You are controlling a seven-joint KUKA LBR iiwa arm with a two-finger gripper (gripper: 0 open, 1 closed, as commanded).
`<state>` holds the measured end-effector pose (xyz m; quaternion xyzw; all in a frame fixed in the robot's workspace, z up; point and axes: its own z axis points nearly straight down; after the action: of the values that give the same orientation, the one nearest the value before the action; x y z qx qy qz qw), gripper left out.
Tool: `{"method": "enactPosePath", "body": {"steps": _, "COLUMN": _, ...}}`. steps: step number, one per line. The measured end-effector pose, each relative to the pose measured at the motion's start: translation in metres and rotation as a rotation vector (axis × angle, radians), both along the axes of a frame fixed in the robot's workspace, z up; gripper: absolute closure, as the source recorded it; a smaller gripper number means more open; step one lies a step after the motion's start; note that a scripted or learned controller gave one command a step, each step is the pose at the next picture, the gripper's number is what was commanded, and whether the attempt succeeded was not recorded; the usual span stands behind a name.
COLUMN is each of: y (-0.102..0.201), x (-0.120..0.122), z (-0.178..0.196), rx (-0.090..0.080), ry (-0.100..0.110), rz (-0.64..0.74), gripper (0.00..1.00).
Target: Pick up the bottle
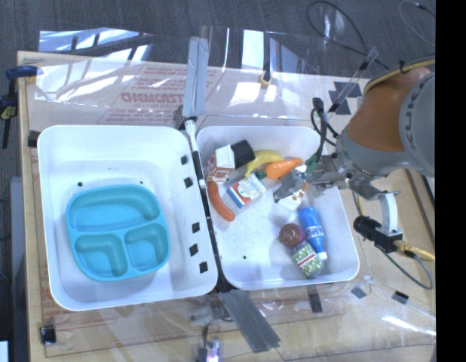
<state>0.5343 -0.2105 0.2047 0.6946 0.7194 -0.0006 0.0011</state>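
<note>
The blue bottle (313, 230) lies on its side in the right bin (248, 271), toward that bin's right wall, with its pale cap end pointing to the far side. My gripper (302, 181) reaches in from the right and hangs low over the bin, just beyond the bottle's cap end and beside the carrot (282, 168). Nothing of the bottle sits inside the gripper; the bottle rests on the bin floor.
Around the bottle lie a brown ball (290, 234), a green packet (310, 259), a banana (263, 159), a red sausage (221, 201) and a small carton (243, 193). The left bin (56, 157) holds a blue divided plate (117, 231). Cables trail at the right.
</note>
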Motion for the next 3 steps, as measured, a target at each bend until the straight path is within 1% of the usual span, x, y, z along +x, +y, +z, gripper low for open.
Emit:
{"method": "enactPosePath", "body": {"steps": 1, "y": 0.001, "x": -0.008, "z": -0.001, "rx": 0.003, "ry": 0.006, "rz": 0.015, "gripper": 0.00}}
{"method": "enactPosePath", "body": {"steps": 2, "y": 0.001, "x": -0.019, "z": 0.001, "rx": 0.004, "ry": 0.006, "rz": 0.057, "gripper": 0.00}}
{"method": "enactPosePath", "body": {"steps": 3, "y": 0.001, "x": -0.022, "z": -0.020, "rx": 0.002, "ry": 0.005, "rz": 0.033, "gripper": 0.00}}
